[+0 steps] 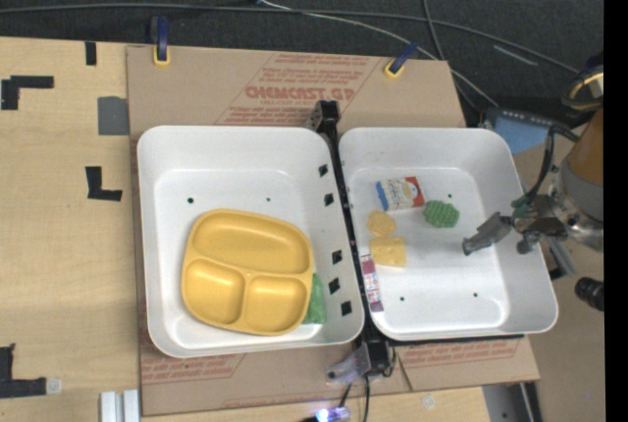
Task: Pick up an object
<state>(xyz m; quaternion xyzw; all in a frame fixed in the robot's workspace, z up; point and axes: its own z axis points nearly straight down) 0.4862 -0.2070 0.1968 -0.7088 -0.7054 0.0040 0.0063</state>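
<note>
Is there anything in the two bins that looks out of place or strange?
One thing stands out: a green object in the left bin is wedged between the yellow divided plate and the bin's wall, mostly hidden by the plate. The small items in the right bin lie loose and apart, nothing spilled or visibly damaged.

The pincer [502, 236] is found over the right bin [446, 317] near its right wall, with a round knobbly piece [441, 213] just to its left, a packet [399, 193] and two lumps [387, 239] farther left, and a divided tray [246, 270] well apart in the left bin [162, 175].
</note>
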